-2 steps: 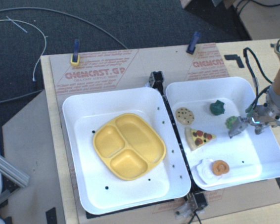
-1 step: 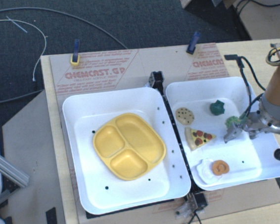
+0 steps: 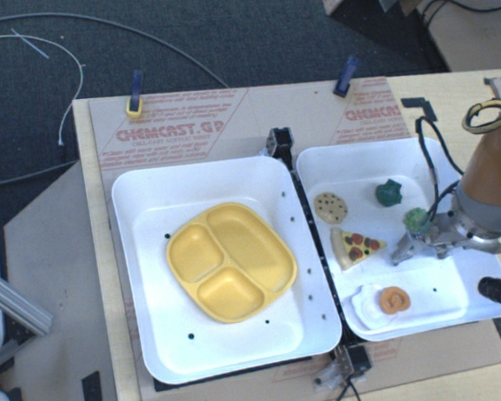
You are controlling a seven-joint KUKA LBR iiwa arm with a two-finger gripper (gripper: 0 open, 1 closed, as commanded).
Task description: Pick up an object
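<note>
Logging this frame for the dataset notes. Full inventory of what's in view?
bins: 2, white, side by side on the bench
divided plate: 1, yellow, three compartments, middle of left bin
cookie: 1, tan with dark chips, right bin, upper left
pizza slice: 1, yellow with red spots, right bin, left of gripper
dark green toy: 1, right bin, upper middle
light green toy: 1, right bin, just by the gripper
donut: 1, orange, right bin, near edge
clamps: 2, blue, far edge of bench
arm: 1, grey with orange band, from right
gripper: 1, grey, over right bin; open or shut unclear
</note>
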